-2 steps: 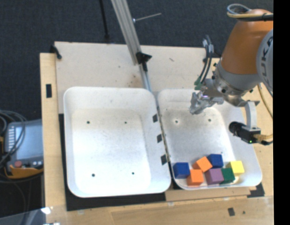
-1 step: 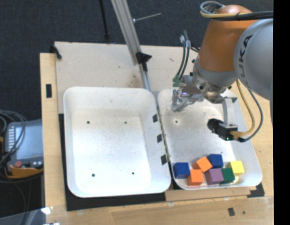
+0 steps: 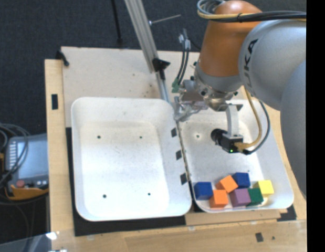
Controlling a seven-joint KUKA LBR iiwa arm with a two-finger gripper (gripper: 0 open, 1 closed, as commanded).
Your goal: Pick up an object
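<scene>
Robotics lab setup. Wooden bench (image 3: 99, 72) on dark carpet, 2 shallow white bins (image 3: 125, 156) side by side. Grey-orange industrial arm (image 3: 241, 41) with exposed cabling. Aluminium extrusion mast (image 3: 144, 35) slanting over bench. Control pendant (image 3: 23, 161) and cables at left edge.

Blocks (image 3: 234, 190) clustered — right bin (image 3: 204, 140) otherwise open
</scene>
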